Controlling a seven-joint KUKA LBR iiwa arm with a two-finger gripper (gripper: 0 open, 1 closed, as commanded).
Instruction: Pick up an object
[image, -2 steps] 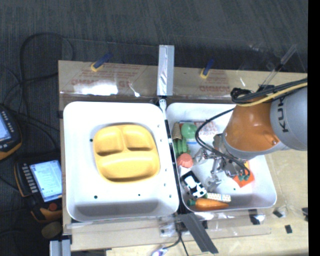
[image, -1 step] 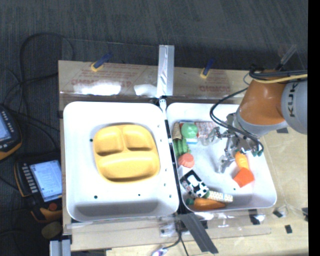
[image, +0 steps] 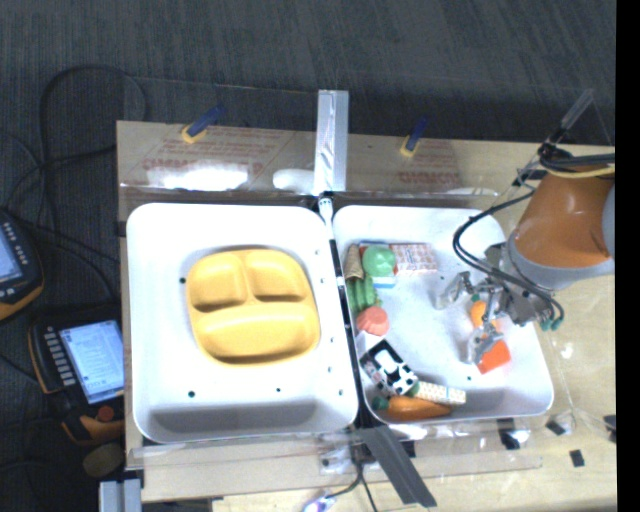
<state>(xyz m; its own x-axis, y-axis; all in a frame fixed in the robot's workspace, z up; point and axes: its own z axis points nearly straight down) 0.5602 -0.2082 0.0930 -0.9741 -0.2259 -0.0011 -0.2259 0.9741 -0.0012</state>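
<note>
My gripper (image: 476, 318) hangs low over the right part of the right bin (image: 520, 400), at the end of the grey arm with the orange band (image: 562, 222). A small orange piece (image: 480, 309) shows right at the gripper. An orange-red block (image: 494, 354) lies just below it on the bin floor. Further left in this bin are a green toy (image: 378, 263), a pink ball (image: 373, 320), a pale patterned box (image: 414, 257), a black-and-white item (image: 392, 372) and an orange carrot-like piece (image: 415, 407).
The left bin (image: 160, 390) holds a yellow divided tray (image: 253, 303). A raised wall (image: 340, 330) separates the two bins. Black cables (image: 480, 232) loop off the wrist above the right bin's back edge. A handheld pendant and screen lie off the bench to the left.
</note>
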